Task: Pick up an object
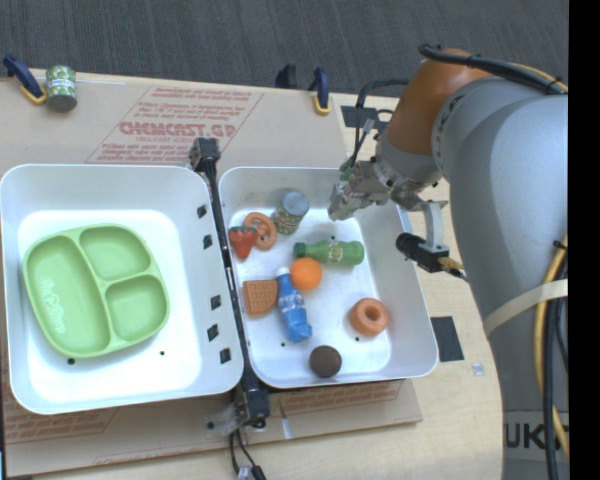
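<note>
Green bottle lies below the pincer, whose grip state is unclear, orange ball alongside

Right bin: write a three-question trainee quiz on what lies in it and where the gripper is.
1. True or false: the green bottle lies on its side.
2. Which item lies nearest the right bin's front edge? A) grey can B) brown ball C) orange ball
3. Fill in: the gripper is over the bin's ____ right corner.

Key: 1 true; 2 B; 3 far.
</note>
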### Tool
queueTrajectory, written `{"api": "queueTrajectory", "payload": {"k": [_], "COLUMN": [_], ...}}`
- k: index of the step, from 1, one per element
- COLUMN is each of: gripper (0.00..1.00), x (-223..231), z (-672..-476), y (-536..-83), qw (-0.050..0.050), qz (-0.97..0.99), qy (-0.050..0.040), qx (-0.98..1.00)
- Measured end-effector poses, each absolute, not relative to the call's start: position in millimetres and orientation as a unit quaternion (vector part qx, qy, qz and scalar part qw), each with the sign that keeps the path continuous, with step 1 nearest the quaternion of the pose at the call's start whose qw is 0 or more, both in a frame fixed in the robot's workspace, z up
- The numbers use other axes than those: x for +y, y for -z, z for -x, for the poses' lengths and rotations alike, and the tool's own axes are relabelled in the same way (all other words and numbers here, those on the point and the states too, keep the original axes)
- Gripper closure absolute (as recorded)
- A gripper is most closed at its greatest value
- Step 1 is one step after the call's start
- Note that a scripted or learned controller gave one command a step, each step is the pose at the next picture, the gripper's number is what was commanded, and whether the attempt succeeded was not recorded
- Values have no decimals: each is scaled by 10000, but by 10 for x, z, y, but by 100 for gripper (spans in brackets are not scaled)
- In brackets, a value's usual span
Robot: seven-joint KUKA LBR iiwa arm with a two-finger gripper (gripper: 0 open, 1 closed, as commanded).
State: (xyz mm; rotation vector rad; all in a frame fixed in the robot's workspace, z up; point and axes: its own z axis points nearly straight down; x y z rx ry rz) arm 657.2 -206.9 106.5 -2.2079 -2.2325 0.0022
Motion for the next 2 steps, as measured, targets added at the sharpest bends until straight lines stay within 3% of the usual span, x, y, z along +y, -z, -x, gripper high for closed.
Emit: {"api": "queueTrajectory", "payload": {"k": [1,2], "gripper": [100,100], "x": [-2114,-1896], "z": [-6371,-5979], "y": [-2063,-2197], "qw": [-2,7], "qz": [7060,7058], "qy": [1,-8], "qx": [-7082,-7084]}}
